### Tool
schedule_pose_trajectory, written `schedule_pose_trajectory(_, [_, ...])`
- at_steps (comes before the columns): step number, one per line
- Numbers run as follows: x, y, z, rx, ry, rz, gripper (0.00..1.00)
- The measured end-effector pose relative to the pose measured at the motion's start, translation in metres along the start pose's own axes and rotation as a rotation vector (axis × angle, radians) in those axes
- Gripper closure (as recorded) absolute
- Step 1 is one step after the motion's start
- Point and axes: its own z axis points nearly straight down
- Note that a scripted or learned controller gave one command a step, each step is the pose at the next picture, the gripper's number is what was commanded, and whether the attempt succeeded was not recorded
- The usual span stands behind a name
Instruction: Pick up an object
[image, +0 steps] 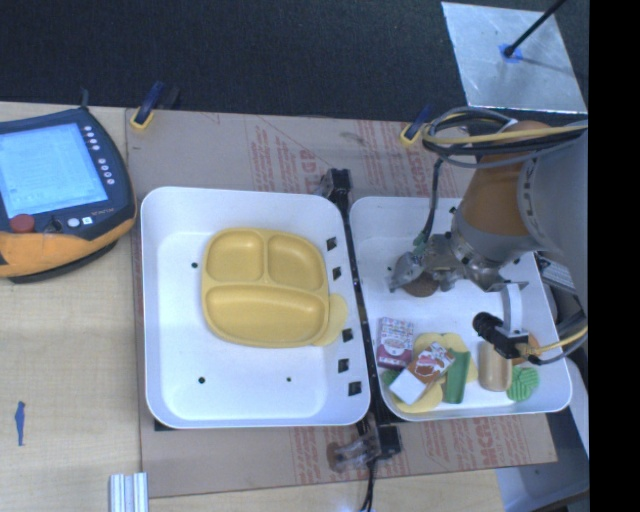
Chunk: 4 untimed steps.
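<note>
Over the right bin (372, 300), end effector (420, 275) grip state cannot be told.

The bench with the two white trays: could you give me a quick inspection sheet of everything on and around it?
Surface: wooden bench bearing left bin and right bin.
Job's things: yellow divided plate in the left bin; small packets and toy food heaped along the right bin's near side.
Clutter: nothing seen.
Grippers: pincer low over the right bin's far part; grip unclear.
Cables: yellow and black cables looped above the arm.
Surroundings: handheld screen far left; dark floor beyond.
</note>
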Motion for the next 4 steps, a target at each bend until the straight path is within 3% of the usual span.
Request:
schedule_pose_trajectory(1, [0.011,0.049,0.0,-0.001,0.0,0.001,0.0])
schedule_pose_trajectory(2, [0.009,0.066,-0.001,0.0,0.0,-0.002,0.0])
schedule_pose_trajectory(3, [0.011,0.019,0.001,0.007,0.001,0.002,0.0])
schedule_pose_trajectory(4, [0.01,0.023,-0.012,0.001,-0.001,-0.001,1.0])
